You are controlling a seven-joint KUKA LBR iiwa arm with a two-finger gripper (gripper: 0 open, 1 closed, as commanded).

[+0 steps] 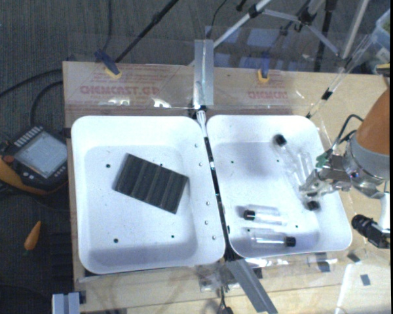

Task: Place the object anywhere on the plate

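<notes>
Several clear vials blur into the right bin, gripper at its edge, finger state indiscernible

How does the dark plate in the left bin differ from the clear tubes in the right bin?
Colour: the plate is dark grey and opaque; the tubes are clear with black caps.
Shape: the plate is flat, rectangular and ribbed; the tubes are slim and round.
Number: the plate lies alone in the left bin; several tubes lie scattered in the right bin.
Shared: both lie flat on a white bin floor.
</notes>
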